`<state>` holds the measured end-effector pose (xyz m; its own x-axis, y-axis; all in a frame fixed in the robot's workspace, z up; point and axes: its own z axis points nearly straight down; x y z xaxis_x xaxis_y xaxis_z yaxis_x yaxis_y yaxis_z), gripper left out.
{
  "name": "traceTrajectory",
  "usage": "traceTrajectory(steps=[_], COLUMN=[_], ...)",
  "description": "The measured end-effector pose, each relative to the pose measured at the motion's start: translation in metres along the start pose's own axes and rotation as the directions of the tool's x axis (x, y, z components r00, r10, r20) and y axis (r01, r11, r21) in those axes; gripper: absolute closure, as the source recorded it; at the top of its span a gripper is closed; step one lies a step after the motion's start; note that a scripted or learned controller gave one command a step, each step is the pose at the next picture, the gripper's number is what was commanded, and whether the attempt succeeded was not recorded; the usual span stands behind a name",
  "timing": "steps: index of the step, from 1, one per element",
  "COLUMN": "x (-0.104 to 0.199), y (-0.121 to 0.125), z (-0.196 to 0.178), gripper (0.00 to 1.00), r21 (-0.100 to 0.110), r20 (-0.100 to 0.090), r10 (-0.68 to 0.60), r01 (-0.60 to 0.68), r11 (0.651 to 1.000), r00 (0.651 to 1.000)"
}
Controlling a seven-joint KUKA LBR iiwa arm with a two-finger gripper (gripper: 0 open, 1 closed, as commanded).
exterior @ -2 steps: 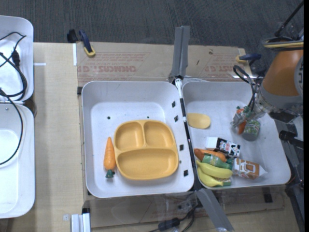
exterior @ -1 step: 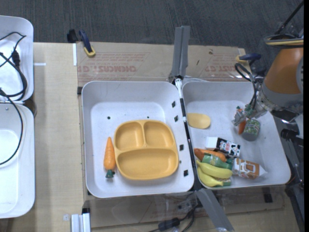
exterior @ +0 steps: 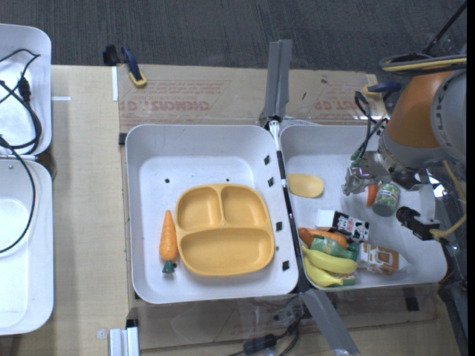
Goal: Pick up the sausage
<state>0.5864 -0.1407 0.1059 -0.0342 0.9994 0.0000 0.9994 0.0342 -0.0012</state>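
The sausage (exterior: 323, 236) looks like the reddish-orange tube lying in the right bin (exterior: 326, 154), on top of the bananas (exterior: 329, 267) and partly tucked under a black-and-white carton (exterior: 351, 226). My gripper (exterior: 359, 181) hangs low over the right bin's back right part, up and to the right of the sausage and apart from it. A small orange-red piece (exterior: 371, 195) and a green can (exterior: 387, 198) sit right beside the gripper. Nothing shows held in it.
A pale yellow rounded item (exterior: 306, 185), a small white box (exterior: 325, 218) and a brown carton (exterior: 378, 259) also lie in the right bin. The left bin (exterior: 148, 169) holds a yellow divided plate (exterior: 225, 228) and a carrot (exterior: 168, 237). A grey divider post (exterior: 277, 80) rises between the bins.
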Motion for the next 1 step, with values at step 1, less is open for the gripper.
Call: traceTrajectory(steps=[1], x=[0.0000], y=[0.0000], z=[0.0000], gripper=[0.00], r21=[0.000], r20=[0.000], r10=[0.000], r01=[0.000], r11=[1.000], r00=[1.000])
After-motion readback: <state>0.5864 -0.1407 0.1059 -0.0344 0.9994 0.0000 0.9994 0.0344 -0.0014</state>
